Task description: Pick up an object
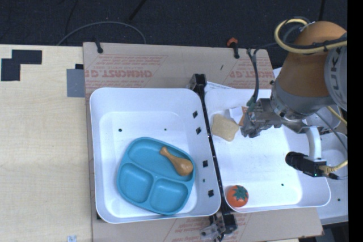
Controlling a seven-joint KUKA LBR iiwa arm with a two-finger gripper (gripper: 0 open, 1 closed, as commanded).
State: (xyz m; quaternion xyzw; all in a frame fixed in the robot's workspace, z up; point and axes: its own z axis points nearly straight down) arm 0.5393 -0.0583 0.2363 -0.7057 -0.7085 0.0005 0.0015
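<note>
My gripper [251, 127] hangs low over the right bin [266, 178], near its upper middle. Just left of it lies a pale beige sponge-like block [224, 127], close to the divider between the bins. A small orange-brown thing [242, 117] peeks out right beside the gripper, partly hidden by it. A red tomato-like toy [238, 195] with a green top rests at the right bin's front left corner. In the left bin [108, 122] a blue divided plate [153, 175] carries a tan chicken drumstick [177, 161].
The grey arm with its orange band [309, 71] covers the right bin's upper right part. A black cable fitting [303, 164] hangs over the bin's right side. Cardboard [153, 68] lies under and behind both bins.
</note>
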